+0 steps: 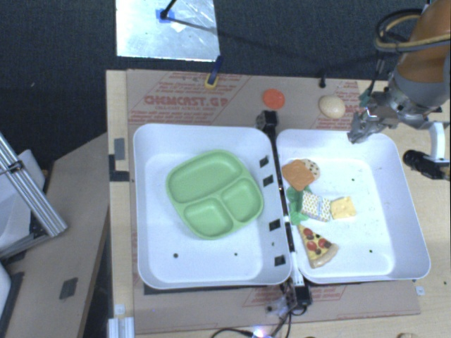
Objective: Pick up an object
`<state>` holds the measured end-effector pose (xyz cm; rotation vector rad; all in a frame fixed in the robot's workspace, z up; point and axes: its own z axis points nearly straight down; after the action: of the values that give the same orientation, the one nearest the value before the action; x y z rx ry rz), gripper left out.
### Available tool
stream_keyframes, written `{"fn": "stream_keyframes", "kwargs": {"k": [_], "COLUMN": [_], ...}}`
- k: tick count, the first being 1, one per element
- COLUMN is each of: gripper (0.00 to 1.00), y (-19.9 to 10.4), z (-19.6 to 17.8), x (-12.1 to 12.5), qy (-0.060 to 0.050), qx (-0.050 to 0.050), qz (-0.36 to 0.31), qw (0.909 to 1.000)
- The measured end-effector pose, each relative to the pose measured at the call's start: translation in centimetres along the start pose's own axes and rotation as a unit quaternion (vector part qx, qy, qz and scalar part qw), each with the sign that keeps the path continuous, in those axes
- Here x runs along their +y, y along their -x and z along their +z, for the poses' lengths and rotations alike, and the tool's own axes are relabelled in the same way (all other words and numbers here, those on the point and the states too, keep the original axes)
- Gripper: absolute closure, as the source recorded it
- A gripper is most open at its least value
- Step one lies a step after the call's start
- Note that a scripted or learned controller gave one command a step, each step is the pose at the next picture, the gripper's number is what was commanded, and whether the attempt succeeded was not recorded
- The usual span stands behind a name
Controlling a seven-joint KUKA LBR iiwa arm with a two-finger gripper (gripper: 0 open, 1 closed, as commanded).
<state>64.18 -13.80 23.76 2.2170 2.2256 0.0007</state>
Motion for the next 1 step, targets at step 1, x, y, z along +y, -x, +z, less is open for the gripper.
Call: {"fn": "stream_keyframes", "kwargs": {"k": [1], "gripper": [1.0], "y": [-2.19], "z": [1.3], "x": [-4.69], "qy": [-0.002], "qx": [0.0], "qz": [0.001], "qw": [1.0]}}
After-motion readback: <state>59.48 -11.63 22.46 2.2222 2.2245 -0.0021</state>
